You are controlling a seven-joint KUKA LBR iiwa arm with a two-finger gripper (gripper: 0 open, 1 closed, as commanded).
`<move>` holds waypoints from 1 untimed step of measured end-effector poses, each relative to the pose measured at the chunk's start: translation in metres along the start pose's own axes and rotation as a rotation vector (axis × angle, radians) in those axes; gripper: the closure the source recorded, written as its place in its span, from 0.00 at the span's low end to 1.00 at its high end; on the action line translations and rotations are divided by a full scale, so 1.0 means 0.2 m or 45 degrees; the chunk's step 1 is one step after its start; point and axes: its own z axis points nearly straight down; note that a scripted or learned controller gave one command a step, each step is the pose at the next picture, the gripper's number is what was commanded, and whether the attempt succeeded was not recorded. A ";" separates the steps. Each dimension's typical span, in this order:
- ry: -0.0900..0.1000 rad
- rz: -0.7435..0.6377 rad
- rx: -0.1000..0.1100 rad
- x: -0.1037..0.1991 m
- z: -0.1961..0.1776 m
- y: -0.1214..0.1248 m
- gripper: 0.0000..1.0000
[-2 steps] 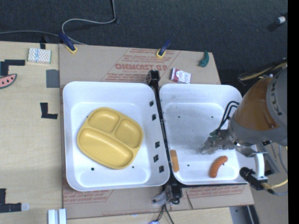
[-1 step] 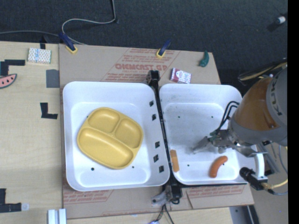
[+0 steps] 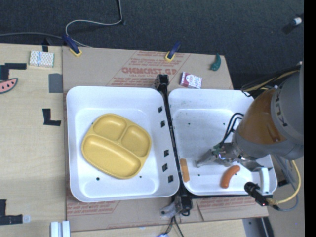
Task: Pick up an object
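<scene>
Sausage (image 3: 229, 176): lies loose on the right bin (image 3: 207, 107) floor, near its front wall; just beside the claw
Claw (image 3: 201, 161): low over that bin, prongs parted, grasping nothing; likely lining up a grab

I see dark carpet (image 3: 207, 14) along the top, with a thin cable (image 3: 94, 22) trailing over it. Below lies my pale wood tabletop (image 3: 24, 132), carrying black tape marks (image 3: 48, 117) and a brown cardboard sheet (image 3: 123, 68) held by yellow clamps (image 3: 73, 46). Light is even, without hard shadows.
</scene>
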 end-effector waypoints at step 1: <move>-0.001 0.001 -0.002 0.00 -0.05 0.00 1.00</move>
